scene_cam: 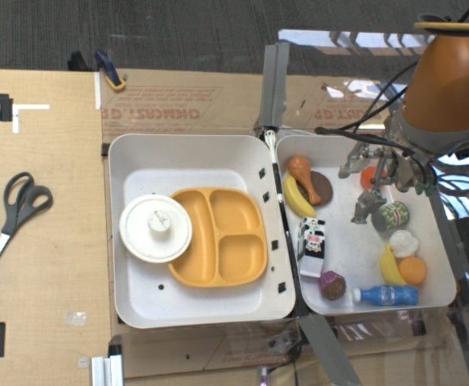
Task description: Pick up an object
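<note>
The arm (447, 75) hangs at two o'clock over the right bin (343, 240), its gripper (372, 191) low among the clutter, presumably hunting for a pick. Its fingers look spread, pinching nothing. The left bin (129, 296) holds a yellow tray (226, 240) and a white lid (155, 227). A banana (297, 198), a blue bottle (387, 295) and a green ball (395, 215), nearest the gripper, share the right bin.

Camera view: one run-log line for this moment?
pincer: over right white bin | nearest: green-patterned round can | grasp: unconfirmed
</note>
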`<state>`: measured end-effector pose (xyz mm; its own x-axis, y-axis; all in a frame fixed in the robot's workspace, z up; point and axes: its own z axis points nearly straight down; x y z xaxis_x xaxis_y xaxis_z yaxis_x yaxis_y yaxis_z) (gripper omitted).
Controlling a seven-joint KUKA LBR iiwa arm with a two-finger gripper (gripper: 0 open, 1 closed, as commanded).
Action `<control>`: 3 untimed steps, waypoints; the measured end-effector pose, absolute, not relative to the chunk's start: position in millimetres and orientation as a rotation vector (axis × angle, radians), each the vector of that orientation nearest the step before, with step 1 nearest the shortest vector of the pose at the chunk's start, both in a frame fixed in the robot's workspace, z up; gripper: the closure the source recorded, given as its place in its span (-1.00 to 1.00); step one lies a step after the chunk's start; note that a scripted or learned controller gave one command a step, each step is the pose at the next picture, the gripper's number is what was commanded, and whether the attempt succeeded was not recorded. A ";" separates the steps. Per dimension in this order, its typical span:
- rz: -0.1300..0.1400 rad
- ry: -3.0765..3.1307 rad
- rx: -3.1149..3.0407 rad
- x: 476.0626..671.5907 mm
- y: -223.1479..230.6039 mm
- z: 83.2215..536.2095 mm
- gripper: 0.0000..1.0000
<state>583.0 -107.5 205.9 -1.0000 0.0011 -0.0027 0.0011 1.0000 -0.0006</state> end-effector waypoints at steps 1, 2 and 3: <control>-0.003 3.111 0.219 614.5 -96.5 113.4 -1.00; -0.002 3.128 0.176 626.1 -209.2 102.0 -1.00; -0.001 3.123 0.169 628.3 -207.4 113.5 1.00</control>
